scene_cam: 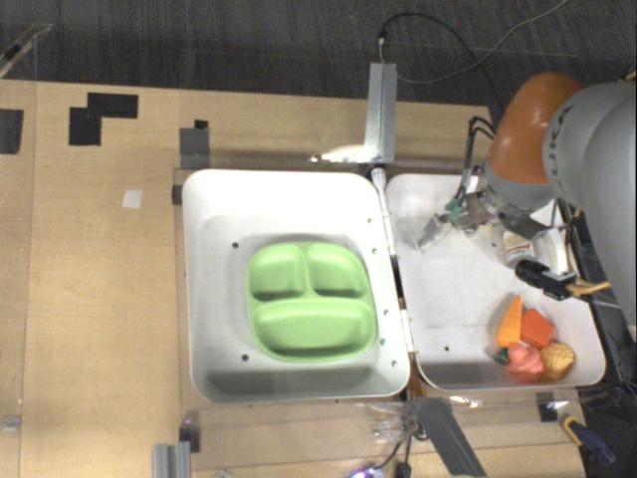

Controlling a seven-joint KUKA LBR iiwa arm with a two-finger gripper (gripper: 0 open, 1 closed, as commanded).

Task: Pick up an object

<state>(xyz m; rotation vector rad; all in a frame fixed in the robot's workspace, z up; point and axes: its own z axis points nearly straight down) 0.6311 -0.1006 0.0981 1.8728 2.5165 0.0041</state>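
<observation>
My gripper (439, 226) hangs over the back part of the right bin (448, 297), pointing left and down, with nothing visible between its fingers. In the bin's front right corner lies a small heap of toy food: an orange carrot-like piece (510, 320), a red-orange block (536, 327), a pink piece (525, 361) and a yellow-brown lump (556, 358). A small white and red item (518, 250) sits near the right wall, beside a black part of the arm (542, 275). The heap lies well to the front right of the gripper.
The left bin (214, 267) holds a green divided tray (311, 299) in its middle. A metal post (381, 118) stands behind the seam between the bins. The grey arm with its orange band (528, 127) covers the right bin's back right corner.
</observation>
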